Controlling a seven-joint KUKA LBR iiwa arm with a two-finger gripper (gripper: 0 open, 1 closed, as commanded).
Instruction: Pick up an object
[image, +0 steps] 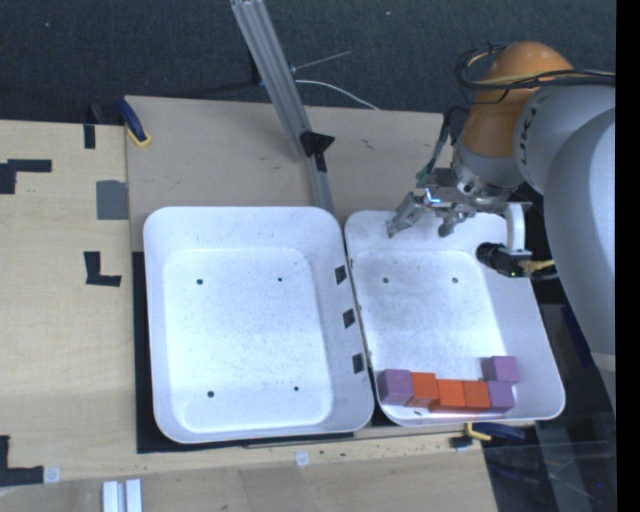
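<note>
Overhead, jaws (421, 222) splayed wide, grasping nothing, above the right bin (520, 330); blocks (450, 388) lie well apart, unlabelled.

Count from my spot over the bench: two white bins, the left bin (245, 320) and the right bin (450, 300), side by side. Blocks, all in the right bin along its near wall: three purple blocks, one at the left end of the row (397, 384), one at the right end (500, 397), one just behind that (500, 369). Orange blocks (450, 392) between the purple ones: I make out about three, but their edges run together. One pincer of mine (425, 215), two fingers.
</note>
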